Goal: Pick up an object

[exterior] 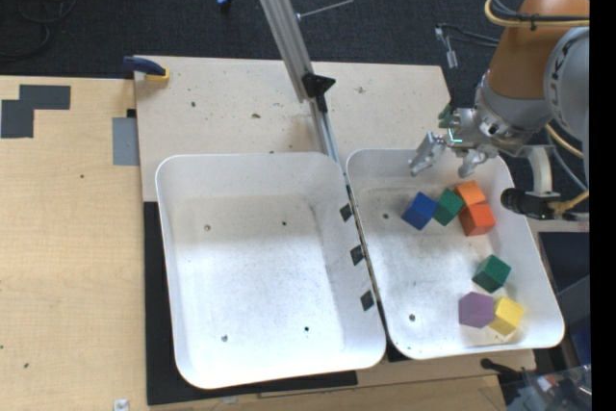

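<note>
Two shallow white bins are set side by side on the pale surface (221,111). The left bin (183,207) is seen with only small dark specks on its floor. The right bin (404,322) carries all of the blocks.

Near the far side of the right bin, a blue block (419,210), a green block (449,206) and an orange block (471,192) are gathered in a tight cluster, with a red-orange block (477,218) just beside them on the right. A darker green block (492,272) is placed apart from that cluster, nearer the front. Near the front right corner, a purple block (475,309) and a yellow block (507,315) are found touching one another.

The arm is seen reaching in from the right, its orange band above the grey wrist. The end effector (445,157) is held over the far edge of the right bin, just above and behind the cluster of blocks. Its fingers (423,156) are spread apart, and no block is seen between them.

A slanted aluminium rail (286,29) is mounted behind the bins, running down toward the divide between them. A small blue and yellow clamp (146,67) is fixed at the far left corner of the surface.
</note>
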Robot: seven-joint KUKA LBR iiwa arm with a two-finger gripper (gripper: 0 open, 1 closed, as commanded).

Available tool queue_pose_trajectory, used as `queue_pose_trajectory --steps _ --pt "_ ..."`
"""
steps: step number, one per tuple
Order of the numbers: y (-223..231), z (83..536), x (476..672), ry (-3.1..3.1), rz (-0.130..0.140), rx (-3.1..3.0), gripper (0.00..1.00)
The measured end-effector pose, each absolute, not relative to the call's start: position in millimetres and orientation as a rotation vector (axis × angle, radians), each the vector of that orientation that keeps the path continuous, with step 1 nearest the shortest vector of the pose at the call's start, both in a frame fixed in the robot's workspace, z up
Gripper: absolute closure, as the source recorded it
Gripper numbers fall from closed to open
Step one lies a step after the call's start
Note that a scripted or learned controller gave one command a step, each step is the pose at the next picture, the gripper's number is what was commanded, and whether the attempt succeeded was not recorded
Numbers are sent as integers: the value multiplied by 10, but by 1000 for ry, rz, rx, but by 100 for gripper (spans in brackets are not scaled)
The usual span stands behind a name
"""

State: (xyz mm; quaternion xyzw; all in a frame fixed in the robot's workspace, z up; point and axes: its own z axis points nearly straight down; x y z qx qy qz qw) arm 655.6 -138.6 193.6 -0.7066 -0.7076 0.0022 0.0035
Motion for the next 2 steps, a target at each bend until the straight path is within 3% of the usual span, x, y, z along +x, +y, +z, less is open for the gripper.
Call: queue_pose_trajectory --steps 1,2 --pt "-1384 1965 6567 -2225 4 -2214 0" --pt "-1465 1464 6580 -2218 8 -2217 0"
